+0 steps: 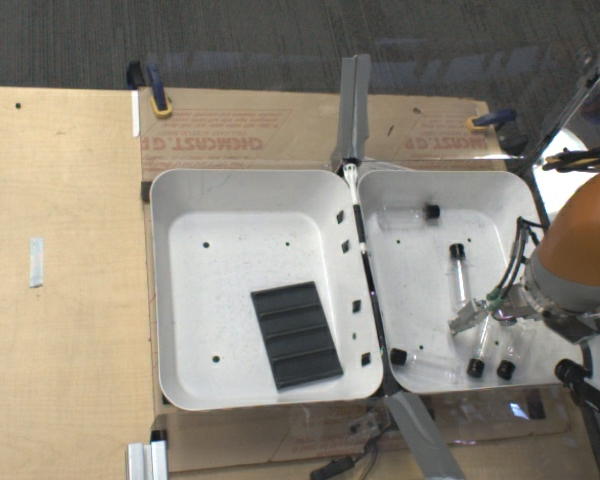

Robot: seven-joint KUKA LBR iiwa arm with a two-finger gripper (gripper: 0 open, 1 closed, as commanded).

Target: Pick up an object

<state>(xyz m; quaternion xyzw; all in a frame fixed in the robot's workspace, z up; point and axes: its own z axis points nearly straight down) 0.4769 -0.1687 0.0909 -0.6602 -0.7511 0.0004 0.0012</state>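
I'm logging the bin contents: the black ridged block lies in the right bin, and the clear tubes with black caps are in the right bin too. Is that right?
Not quite. The camera view shows the black ridged block in the left bin; the clear tubes with black caps are indeed in the right bin.

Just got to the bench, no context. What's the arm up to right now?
The KUKA arm reaches in from the right over the right bin, with its gripper low among several clear tubes with black caps. One clear tube lies just left of the gripper, and two black caps sit near the bin's front wall. Nothing visibly sits between the fingers, so no pick is confirmed. The left bin holds a black ribbed block, untouched.
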